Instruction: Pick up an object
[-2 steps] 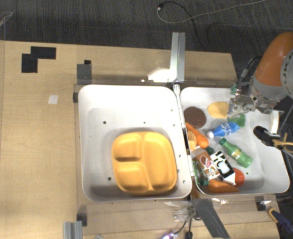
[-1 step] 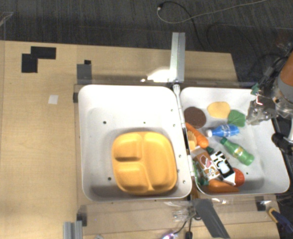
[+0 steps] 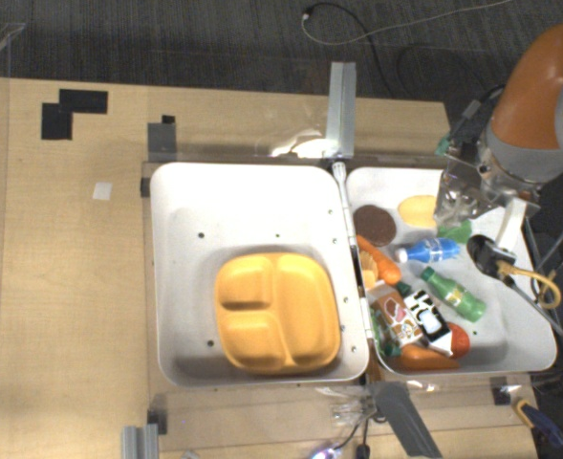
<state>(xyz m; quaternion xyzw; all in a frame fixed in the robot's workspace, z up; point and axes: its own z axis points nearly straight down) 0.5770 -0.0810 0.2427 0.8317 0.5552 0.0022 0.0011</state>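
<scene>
pincer (image 3: pixel 460 208): low over right white bin (image 3: pixel 539 338), upper part; whether apart or together, cannot tell | nearest target: small green object (image 3: pixel 455 230) just beneath it | blue plastic bottle (image 3: pixel 430 251) just below-left, long axis left-right | yellow sectioned tray (image 3: pixel 276 310) in left bin, well apart

The grey arm (image 3: pixel 539 137) reaches in from the right, its orange band (image 3: pixel 539 75) sitting above and to the right of the pincer (image 3: pixel 455 213). The wrist points steeply downward, with the pincer hanging low at its end, metallic and partly blurred.
</scene>
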